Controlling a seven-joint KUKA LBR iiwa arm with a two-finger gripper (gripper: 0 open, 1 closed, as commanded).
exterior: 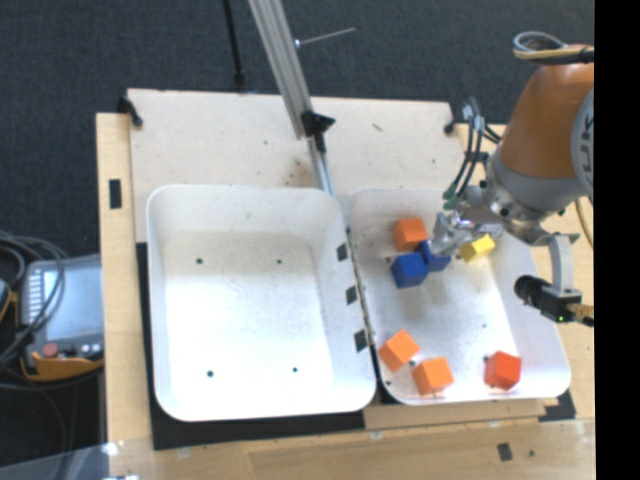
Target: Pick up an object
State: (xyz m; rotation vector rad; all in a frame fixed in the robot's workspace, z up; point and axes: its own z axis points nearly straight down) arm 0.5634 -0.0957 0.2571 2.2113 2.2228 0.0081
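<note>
The gripper is down among the blue block, orange block and yellow block — nothing looks lifted yet, and I cannot tell its grip.

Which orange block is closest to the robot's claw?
The orange block at the bin's far end, touching the blue block, beside the gripper. The other orange ones lie along the near edge.

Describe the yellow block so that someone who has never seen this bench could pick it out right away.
Start at the right-hand bin of the two white bins and look to its far end, under the grey and orange arm. The yellow block lies there beside the gripper, to the right of the blue block. It is the one yellow piece; its neighbours are blue, orange or red.
</note>
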